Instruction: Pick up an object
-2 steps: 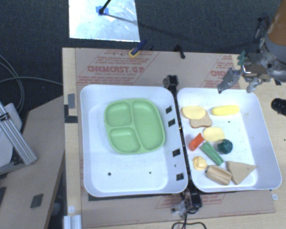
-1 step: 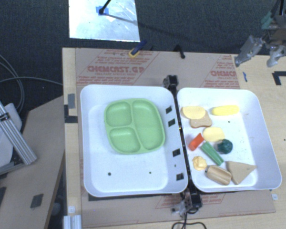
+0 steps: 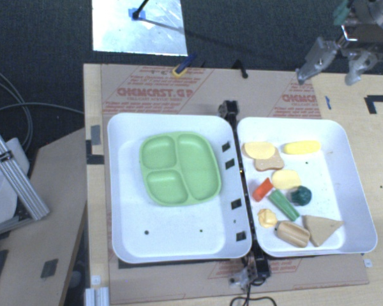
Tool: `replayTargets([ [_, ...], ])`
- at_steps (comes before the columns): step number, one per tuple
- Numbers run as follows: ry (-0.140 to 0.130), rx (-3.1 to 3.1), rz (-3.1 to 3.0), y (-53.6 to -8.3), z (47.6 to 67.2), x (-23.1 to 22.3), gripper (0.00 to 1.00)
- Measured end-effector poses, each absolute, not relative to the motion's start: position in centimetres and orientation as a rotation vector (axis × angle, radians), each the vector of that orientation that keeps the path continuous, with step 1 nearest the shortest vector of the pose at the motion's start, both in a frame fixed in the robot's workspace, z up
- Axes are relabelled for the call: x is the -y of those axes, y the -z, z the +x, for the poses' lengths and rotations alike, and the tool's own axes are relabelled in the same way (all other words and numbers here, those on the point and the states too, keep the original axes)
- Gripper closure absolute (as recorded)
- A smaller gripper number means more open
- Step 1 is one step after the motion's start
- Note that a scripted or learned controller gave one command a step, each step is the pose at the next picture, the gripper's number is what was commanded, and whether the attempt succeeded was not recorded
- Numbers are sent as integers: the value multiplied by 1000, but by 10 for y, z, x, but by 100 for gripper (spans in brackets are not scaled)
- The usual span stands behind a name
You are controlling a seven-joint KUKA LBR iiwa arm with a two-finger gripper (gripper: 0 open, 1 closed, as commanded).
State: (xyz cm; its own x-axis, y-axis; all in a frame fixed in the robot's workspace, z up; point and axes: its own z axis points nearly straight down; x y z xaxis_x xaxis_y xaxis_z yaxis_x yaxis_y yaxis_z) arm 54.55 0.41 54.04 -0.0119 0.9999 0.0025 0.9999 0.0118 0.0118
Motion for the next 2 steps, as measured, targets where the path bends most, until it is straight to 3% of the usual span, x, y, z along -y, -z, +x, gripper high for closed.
replayTargets([
  [1, -7, -2235, 2207, -536, 501, -73, 0],
  [2, -10, -2227, 2210, -547, 503, -69, 100],
])
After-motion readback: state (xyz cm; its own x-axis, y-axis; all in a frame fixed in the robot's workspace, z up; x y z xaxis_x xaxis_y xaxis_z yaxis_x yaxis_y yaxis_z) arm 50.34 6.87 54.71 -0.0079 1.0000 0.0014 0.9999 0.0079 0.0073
